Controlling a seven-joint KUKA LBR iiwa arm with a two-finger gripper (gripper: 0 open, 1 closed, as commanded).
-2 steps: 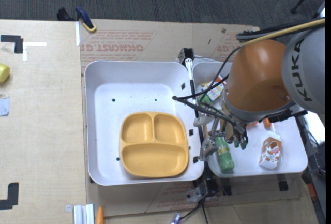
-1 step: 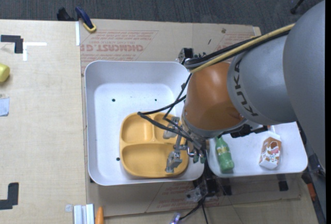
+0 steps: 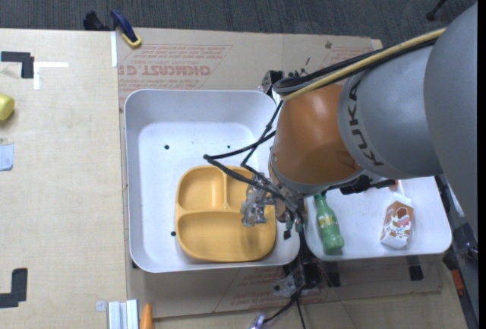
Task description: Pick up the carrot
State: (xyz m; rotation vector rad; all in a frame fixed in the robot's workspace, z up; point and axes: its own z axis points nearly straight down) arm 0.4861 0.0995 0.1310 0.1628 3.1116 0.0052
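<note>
A pale wooden tabletop [image 3: 61, 191] seen from above. A sheet of brown cardboard [image 3: 182, 65] with red print lies flat on it, and two shallow white bins sit side by side on the cardboard: the left bin [image 3: 144, 168] and the right bin [image 3: 425, 240]. Near the tabletop's left edge lies a small yellow object [image 3: 4, 107]. Black tape marks [image 3: 18, 61] sit at its left corners.

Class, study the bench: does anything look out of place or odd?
Yes: a yellow object lies on the bench at the far left, outside both bins. In the right bin, a green bottle lies on its side.
</note>
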